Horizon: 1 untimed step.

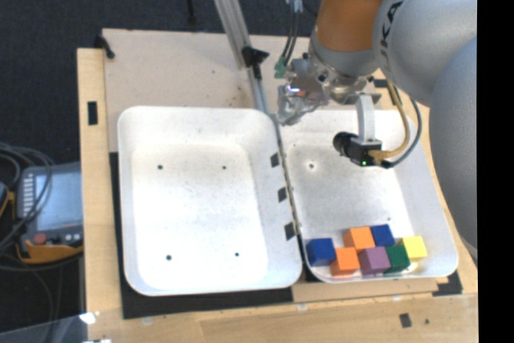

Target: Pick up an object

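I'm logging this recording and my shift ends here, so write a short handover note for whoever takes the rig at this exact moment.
Gripper: up over the far edge of the right bin, near the divider; finger state unreadable, nothing seen in it.
Things: seven blocks bunched in the right bin's near corner: two blue blocks, two orange blocks, a purple block, a green block, a yellow block.
Done: nothing lifted.
Left: reach the cluster, grasp one, lift.

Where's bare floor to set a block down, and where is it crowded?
The left bin has its whole floor bare. The right bin is free between the pincer and the blocks. Its near edge is crowded: seven blocks cluster there, touching.
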{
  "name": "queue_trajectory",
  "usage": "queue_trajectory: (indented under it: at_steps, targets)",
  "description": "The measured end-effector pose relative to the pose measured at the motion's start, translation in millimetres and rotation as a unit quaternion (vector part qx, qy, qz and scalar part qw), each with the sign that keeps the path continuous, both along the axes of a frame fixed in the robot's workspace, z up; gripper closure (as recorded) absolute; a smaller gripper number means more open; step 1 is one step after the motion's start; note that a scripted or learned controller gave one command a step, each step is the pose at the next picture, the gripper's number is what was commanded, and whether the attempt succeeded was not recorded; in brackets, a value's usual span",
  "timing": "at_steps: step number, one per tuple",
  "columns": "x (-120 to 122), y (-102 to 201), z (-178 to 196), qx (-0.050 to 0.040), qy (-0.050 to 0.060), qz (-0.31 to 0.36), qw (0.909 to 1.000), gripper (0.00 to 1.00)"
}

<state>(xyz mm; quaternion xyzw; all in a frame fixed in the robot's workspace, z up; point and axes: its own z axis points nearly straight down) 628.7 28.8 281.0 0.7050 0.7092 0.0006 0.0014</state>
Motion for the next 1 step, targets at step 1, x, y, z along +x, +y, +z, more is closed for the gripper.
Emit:
queue_trajectory:
  at_steps: [1]
  targets:
    - [-5.0, 41.0, -15.3, 0.0, 0.002, 0.0, 1.0, 1.0]
